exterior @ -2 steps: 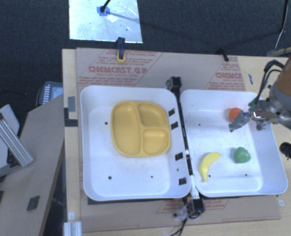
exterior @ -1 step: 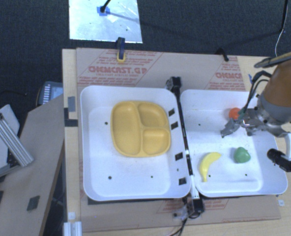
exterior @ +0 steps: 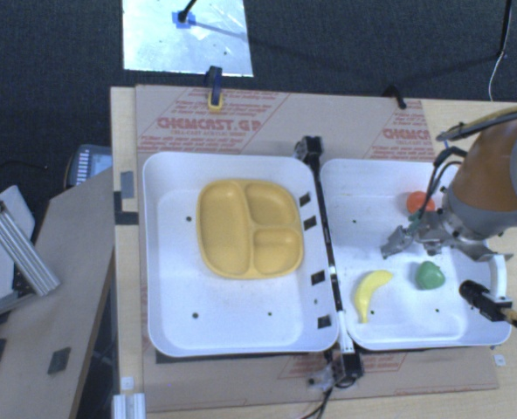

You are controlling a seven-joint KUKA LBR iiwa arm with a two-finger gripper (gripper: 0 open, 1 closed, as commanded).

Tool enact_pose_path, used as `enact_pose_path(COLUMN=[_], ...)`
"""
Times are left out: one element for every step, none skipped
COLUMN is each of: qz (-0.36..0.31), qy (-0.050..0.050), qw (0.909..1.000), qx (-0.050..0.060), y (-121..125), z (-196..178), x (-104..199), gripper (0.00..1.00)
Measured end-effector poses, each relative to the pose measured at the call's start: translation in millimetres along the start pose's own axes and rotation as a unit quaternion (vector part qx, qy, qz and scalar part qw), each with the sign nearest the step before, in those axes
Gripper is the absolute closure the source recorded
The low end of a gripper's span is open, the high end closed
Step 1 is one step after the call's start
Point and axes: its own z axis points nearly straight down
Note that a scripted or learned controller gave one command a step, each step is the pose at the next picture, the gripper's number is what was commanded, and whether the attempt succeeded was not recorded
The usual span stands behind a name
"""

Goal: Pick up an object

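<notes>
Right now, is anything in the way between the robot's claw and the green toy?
Nothing visible is. The gripper hangs in the right bin, just up and left of the green object, with bare bin floor between them. The toy banana and the orange object lie off to the sides.

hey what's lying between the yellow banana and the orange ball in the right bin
In the camera view, the gripper sits over that stretch between the banana and the orange ball; the bin floor beneath looks bare.

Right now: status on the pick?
Gripper low in right bin, nothing seen held. Green object, banana, orange object loose nearby. Yellow tray in left bin.
</notes>
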Motion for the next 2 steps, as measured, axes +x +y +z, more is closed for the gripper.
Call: enact_pose_path(qz=[0.000, -0.001], qy=[-0.001, -0.001], qw=[1.0000, 1.0000], qx=[-0.003, -0.004], y=[2, 0], z=[-13, -57], x=[-1, -1], gripper=[1.00, 1.00])
